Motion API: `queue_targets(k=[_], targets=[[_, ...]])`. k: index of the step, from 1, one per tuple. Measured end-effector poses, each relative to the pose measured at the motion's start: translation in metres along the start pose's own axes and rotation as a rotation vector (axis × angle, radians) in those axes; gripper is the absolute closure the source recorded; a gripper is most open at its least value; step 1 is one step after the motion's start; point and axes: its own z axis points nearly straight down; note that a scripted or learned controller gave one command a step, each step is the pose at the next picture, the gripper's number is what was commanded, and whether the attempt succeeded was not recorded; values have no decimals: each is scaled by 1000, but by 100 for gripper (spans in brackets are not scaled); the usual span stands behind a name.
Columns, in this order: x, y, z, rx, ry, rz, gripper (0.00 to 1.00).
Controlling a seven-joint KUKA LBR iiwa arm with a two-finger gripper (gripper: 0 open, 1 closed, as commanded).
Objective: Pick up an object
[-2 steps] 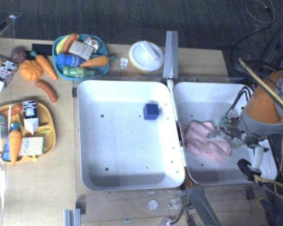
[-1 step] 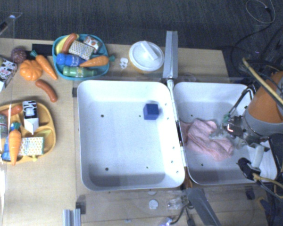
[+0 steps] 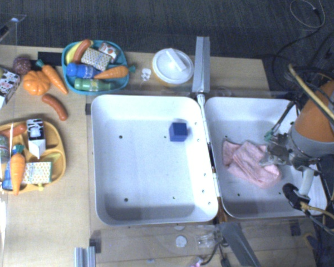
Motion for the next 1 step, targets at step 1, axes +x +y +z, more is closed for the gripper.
queue_targets(k=[1], targets=[[48, 59, -77, 19, -6, -147, 100]])
